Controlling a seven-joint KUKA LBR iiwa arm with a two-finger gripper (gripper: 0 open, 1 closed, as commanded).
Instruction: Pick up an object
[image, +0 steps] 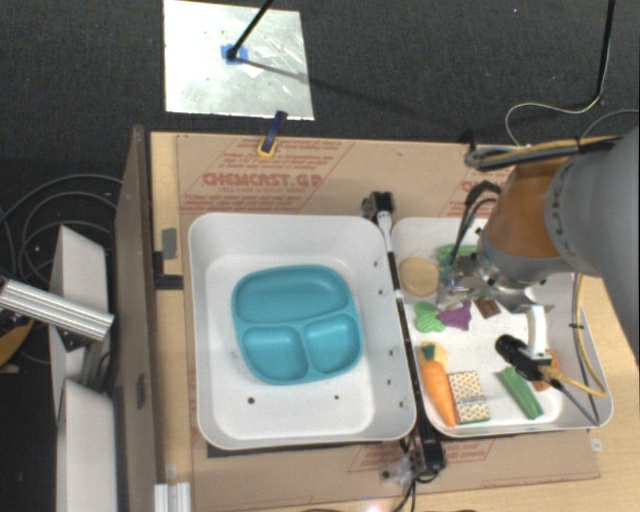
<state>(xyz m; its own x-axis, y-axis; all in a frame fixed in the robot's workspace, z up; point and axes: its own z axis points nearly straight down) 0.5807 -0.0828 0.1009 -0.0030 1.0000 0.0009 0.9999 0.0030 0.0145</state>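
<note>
The arm (570, 215) hangs over the right bin (590, 425) of 2; its gripper (462, 292) sits above the purple toy (457, 318). Reaching stage, I judge. Next: descend and grasp. Pincer state: cannot tell.

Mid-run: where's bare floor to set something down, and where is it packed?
Left bin: bare white floor all round the teal divided tray, widest along its near edge. Right bin is crowded: carrot, patterned block, green piece, purple and green toys, with the gripper above them.
</note>
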